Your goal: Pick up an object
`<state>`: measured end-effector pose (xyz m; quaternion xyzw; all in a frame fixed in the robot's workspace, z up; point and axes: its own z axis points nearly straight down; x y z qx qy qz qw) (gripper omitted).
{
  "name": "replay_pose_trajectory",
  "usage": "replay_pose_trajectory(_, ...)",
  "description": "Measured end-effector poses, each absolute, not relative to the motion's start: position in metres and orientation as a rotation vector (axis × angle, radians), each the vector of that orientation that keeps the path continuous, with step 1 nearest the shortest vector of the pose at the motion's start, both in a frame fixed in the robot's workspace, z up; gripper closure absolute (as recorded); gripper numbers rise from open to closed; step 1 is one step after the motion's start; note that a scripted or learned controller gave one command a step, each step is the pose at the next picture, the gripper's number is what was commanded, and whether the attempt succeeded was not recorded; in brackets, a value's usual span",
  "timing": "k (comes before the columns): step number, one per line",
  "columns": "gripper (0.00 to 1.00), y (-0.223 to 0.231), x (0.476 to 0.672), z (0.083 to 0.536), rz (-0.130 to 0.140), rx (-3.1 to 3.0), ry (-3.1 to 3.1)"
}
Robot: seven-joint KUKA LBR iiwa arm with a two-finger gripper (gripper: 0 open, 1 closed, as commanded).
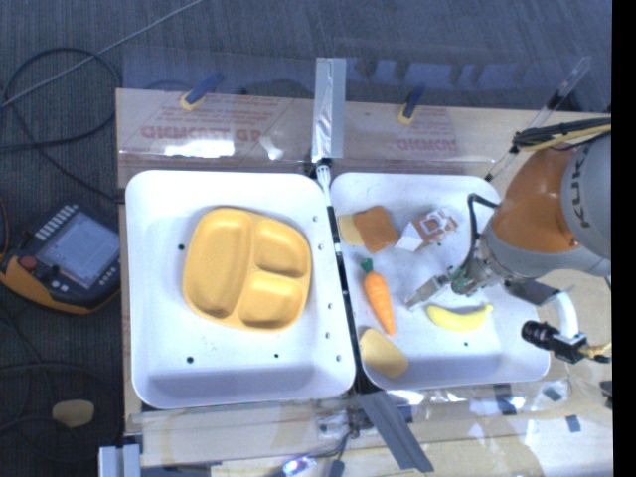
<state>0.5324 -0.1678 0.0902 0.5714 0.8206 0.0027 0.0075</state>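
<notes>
**Gripper low in the right bin, just above the banana**

The desk [467,127] carries two white bins side by side. The left bin [149,266] holds a yellow divided tray [246,267] near its middle, with bare white floor all round it out to the walls.

The right bin [497,361] is more crowded. A toast-coloured slice [375,229] lies near its upper left corner, close to the dividing wall. A carrot [379,301] lies lengthwise below it, leaf end up, just beside that same wall. A tan wedge [384,354] sits against the bin's lower left edge. A small brown-and-white packet [434,227] rests near the top middle. A banana [459,315] lies flat in the lower right part, with open floor between it and the bottom wall.

The arm [542,212] reaches in over the bin's right wall. Its gripper [437,288] sits between carrot and banana, just above the banana's left end; whether the fingers are wide or narrow cannot be told, and nothing shows between them.
</notes>
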Motion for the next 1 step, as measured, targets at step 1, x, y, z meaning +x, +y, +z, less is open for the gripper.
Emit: replay_pose_trajectory(1,0.0,-0.1309,0.62,0.0893,0.006,1.811,2.551)
